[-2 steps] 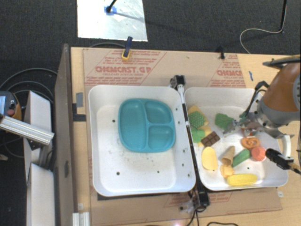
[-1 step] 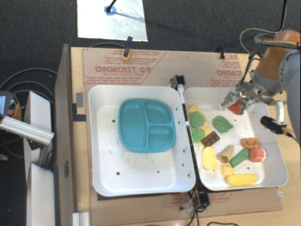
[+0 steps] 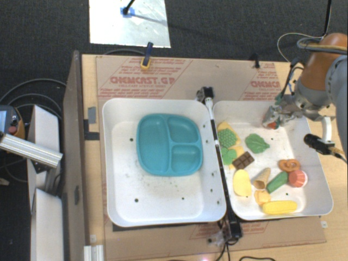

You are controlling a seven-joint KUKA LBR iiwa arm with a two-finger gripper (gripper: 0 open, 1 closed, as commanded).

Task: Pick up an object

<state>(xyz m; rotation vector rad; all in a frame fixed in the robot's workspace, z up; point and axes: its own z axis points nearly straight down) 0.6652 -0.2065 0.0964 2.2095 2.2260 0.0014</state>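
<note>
Pincer [image 3: 273,118]: low over the far edge of the right bin [image 3: 321,170], with something small and reddish at its tip. I cannot tell whether it is spread or pressed together, nor whether that reddish bit is gripped or merely lies beneath it.

Risk, as I judge it: the pincer sits close to the bin's far wall, so a descent here could strike the rim or close on nothing. The food pieces lie crowded nearer the front, several touching; a grasp there could nudge neighbours or take two at once.

Right bin, contents: green leaf [image 3: 256,143], near the pincer and the likeliest candidate; yellow-green cob piece [image 3: 227,137] by the divider; brown chocolate bar [image 3: 242,160]; pale yellow slice [image 3: 242,183]; cone [image 3: 261,177]; green pickle [image 3: 277,180]; pretzel [image 3: 289,165]; pink-red round piece [image 3: 298,178]; yellow banana [image 3: 280,206] at the front.

Left bin [image 3: 122,200]: one teal divided tray [image 3: 169,145], compartments bare.

Both bins rest on a cardboard-covered surface [image 3: 163,78].
</note>
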